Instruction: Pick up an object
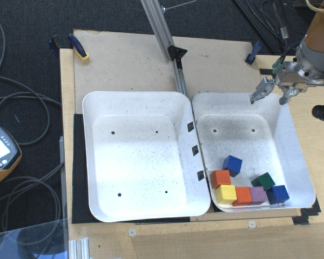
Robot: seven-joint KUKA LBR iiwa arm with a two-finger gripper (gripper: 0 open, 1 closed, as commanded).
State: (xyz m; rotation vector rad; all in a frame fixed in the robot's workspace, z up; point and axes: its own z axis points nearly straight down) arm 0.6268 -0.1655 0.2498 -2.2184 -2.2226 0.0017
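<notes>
Two white bins sit on the bench (124,58); the right bin (291,139) holds small blocks huddled at its near edge. The pincer (271,95) hangs released, holding nothing, above the far rim. The blue cube (233,164) stands freest: light, rigid, best gripped across flat sides.

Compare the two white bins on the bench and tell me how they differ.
The right bin holds a cluster of colored blocks at its near end; the left bin shows just bare floor with dark specks. The gripper hangs over the right bin's far edge, away from the left bin. The left bin looks wider than the right bin. Both are shallow, white and speckled, sitting side by side.
</notes>
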